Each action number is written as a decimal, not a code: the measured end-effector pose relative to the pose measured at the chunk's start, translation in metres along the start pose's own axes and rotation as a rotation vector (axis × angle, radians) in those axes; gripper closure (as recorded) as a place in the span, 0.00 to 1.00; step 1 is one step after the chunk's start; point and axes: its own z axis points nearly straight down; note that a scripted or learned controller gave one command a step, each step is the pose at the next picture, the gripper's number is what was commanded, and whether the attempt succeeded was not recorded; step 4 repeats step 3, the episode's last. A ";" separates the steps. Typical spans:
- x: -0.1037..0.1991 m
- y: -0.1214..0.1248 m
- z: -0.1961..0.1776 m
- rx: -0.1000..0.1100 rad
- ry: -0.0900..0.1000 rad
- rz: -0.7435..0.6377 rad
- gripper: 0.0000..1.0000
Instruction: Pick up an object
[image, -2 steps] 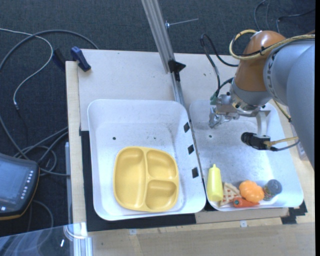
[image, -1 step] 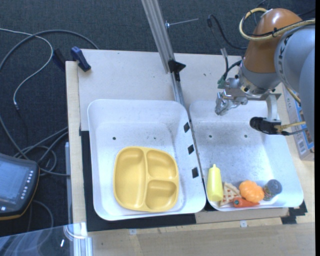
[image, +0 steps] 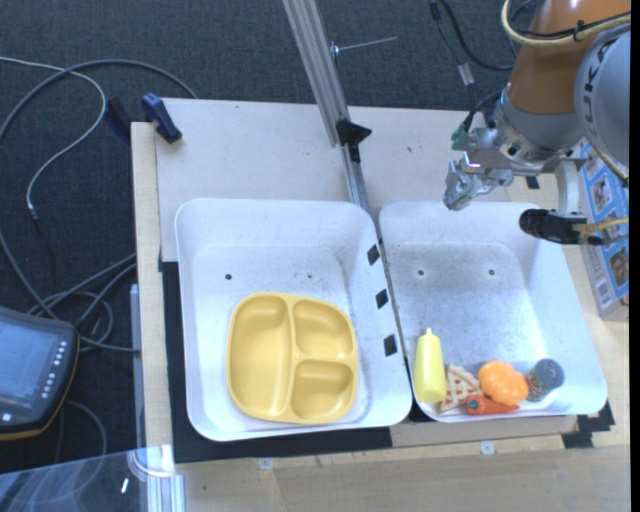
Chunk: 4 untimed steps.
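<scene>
Gripper (image: 458, 195) hung over right bin's (image: 560, 290) far rim; finger state unclear. Yellow bottle (image: 430, 366), orange (image: 501, 382) lay near, unobstructed.

arm (image: 560, 60) cut off at top/right edge; claw (image: 458, 192) finger state unreadable; tablet (image: 30, 375) cropped at left; small grey item (image: 545, 377) unidentifiable.

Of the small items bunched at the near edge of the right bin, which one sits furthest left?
The yellow bottle, upright-looking and tall, nearest the divider. The waffle piece, orange ball and grey round item all lie to its right.
</scene>
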 end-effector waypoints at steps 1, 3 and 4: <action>0.055 -0.019 0.009 0.013 0.004 -0.004 1.00; 0.169 -0.055 0.001 0.011 0.005 -0.006 1.00; 0.169 -0.055 0.001 0.011 0.005 -0.006 1.00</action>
